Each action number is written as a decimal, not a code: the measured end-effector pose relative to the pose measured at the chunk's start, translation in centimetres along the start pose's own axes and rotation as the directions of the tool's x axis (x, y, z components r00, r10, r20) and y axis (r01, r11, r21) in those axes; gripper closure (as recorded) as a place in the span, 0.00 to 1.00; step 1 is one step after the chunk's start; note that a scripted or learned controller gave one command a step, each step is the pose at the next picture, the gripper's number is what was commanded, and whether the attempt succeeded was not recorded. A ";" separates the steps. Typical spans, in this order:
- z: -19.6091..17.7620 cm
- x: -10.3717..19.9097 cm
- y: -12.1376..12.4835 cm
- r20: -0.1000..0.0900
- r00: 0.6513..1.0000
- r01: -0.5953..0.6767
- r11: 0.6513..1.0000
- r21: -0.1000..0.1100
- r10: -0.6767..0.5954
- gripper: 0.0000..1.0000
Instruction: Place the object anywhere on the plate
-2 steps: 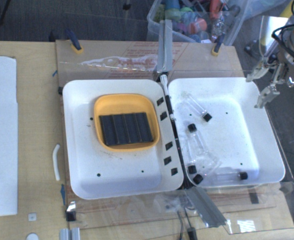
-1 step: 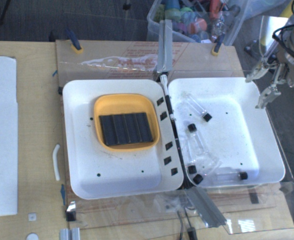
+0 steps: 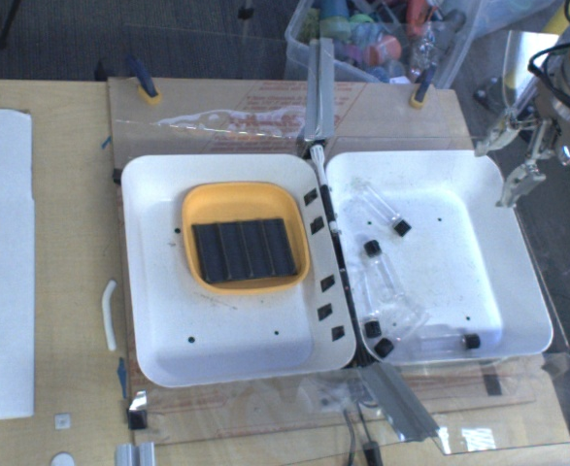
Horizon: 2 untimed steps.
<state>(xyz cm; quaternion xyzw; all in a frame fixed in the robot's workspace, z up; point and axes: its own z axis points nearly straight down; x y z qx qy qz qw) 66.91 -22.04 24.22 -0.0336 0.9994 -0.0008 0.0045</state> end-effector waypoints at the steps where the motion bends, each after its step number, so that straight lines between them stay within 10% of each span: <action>1: 0.1 0.0 0.0 -0.001 1.000 0.025 1.000 0.000 -0.025 0.00; 2: 0.1 0.0 0.0 -0.001 0.994 0.110 0.994 0.000 -0.110 0.00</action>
